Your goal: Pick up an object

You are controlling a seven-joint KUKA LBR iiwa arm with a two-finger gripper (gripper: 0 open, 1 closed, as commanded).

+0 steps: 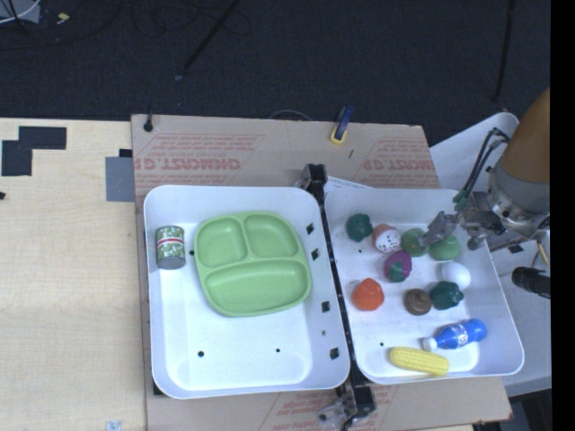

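In the camera view, 2 white bins sit side by side on the bench. The left bin holds a green divided plate near its centre, with a small can just beside the plate at 9 o'clock.

The right bin holds the small toys. From the bin's centre, a dark green piece lies at 11 o'clock, a white spotted ball next to it, and a purple piece near the middle. An orange piece sits at 8 o'clock, a brown one at 6 o'clock, a teal one beside it. A blue-and-white bottle and a yellow corn cob lie at 5 o'clock.

The gripper hangs at 2 o'clock over 2 green balls; whether its jaws are spread or pinching cannot be told.
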